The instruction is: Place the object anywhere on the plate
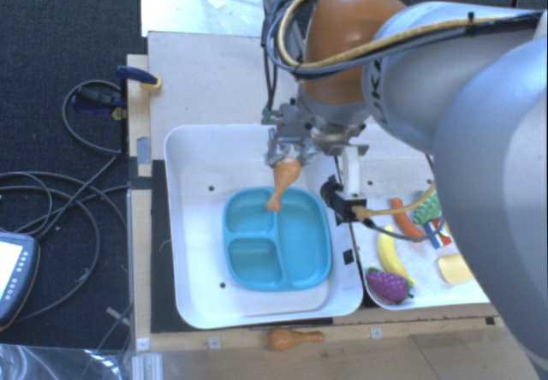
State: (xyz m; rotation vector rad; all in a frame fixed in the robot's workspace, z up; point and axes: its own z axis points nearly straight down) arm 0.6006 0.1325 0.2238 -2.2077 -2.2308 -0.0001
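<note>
A tan toy drumstick (283, 181) hangs bone end down over the far edge of the blue divided plate (276, 239), which lies in the left white bin (193, 224). My gripper (285, 157) is shut on the drumstick's thick end, just above the plate's back rim. The drumstick's thin tip is over the plate's large right compartment; whether it touches the plate is unclear. The arm's grey body and orange band cover the area behind the gripper.
The right bin (402, 297) holds a banana (391, 255), purple grapes (388, 285), a carrot-like piece (408, 220), a yellow wedge (454, 269) and other toy food. A second tan drumstick (294, 338) lies on the bench in front of the left bin. Cables and clamps sit to the left.
</note>
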